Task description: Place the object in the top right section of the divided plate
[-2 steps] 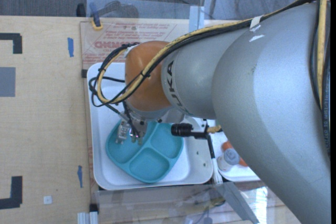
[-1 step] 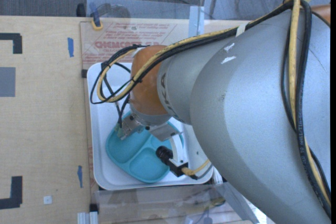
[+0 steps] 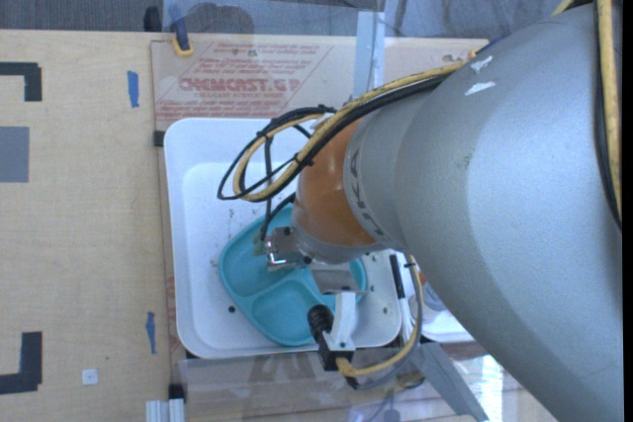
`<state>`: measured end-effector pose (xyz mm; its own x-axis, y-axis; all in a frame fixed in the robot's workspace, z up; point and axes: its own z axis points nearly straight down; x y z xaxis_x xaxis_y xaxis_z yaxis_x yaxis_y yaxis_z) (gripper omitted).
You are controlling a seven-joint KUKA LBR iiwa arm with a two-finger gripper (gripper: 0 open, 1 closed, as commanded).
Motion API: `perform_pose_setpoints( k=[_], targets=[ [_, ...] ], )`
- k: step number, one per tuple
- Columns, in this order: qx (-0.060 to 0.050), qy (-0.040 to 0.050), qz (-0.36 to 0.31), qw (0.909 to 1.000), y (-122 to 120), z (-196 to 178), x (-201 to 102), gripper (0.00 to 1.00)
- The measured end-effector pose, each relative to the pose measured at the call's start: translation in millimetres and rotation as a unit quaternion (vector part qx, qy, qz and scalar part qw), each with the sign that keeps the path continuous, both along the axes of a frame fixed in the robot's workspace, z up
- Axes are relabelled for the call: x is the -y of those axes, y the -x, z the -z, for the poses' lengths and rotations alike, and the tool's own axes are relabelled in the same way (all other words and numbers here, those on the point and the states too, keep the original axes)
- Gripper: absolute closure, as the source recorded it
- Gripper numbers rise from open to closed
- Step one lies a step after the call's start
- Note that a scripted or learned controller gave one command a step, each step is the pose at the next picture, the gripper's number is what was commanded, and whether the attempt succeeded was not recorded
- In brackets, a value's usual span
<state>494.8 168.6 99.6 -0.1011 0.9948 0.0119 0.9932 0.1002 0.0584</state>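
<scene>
Camera view: looking down at a slant on a pale wooden bench (image 3: pixel 79 212) carrying a white bin (image 3: pixel 180 212). Lying flat in the near half of that bin: a teal divided plate (image 3: pixel 259 296), with raised ridges separating its sections. Reaching in from the right and covering much of the frame: the grey arm (image 3: pixel 495 212), its orange band (image 3: pixel 321 193) hanging over the plate's far right part and hiding it. Sitting under the band, over the plate: the gripper (image 3: pixel 279 252), mostly hidden; spread or pressed together, impossible to tell; touching the plate or apart, likewise. Looping over the bin's far half: black and yellow cables (image 3: pixel 247 163). Regarding the object: hidden, position impossible to tell.
</scene>
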Motion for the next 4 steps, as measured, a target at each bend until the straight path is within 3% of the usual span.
perform_pose_setpoints(
  k=[1, 2, 3, 4],
  targets=[
    [-0.005, -0.0103, 0.172, 0.9850, 1.1, -0.4, 19.6, 1.00],
    [-0.007, 0.0000, 0.037, 0.9993, 1.2, -0.5, 52.9, 1.00],
    [-0.028, 0.0072, 0.059, 0.9978, -15.2, -4.7, 64.5, 1.00],
    [-0.016, 0.0017, 0.100, 0.9948, -23.1, 3.2, -18.1, 1.00]
  ],
)
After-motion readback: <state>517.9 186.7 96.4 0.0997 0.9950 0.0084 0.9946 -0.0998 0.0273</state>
